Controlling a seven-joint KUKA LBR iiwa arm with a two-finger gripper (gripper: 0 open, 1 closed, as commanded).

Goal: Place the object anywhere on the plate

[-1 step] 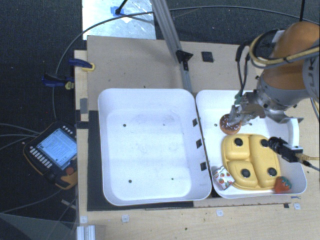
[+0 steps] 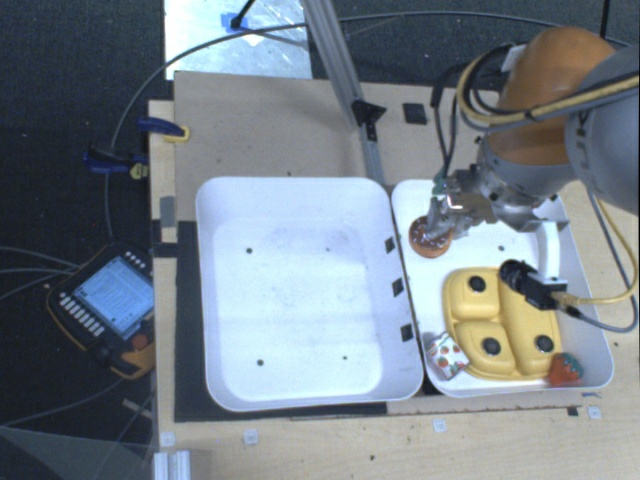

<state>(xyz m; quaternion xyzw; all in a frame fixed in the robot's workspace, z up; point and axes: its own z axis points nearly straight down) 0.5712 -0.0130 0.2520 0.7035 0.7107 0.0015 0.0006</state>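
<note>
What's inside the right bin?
A yellow plate, a brown round object by the gripper, a patterned item, a red item. The arm covers the far right corner of the bin.

text: none legible | pendant screen point(image 2: 113, 293): too blurred to read

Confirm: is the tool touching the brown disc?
Cannot tell. In the camera view the tool overlaps the disc from above, hiding any contact or gap.

Cannot make out the small patterned thing point(image 2: 443, 356) at the yellow plate's point(image 2: 470, 313) near left corner, nor the right bin's point(image 2: 404, 208) far end under the arm point(image 2: 560, 78).
</note>
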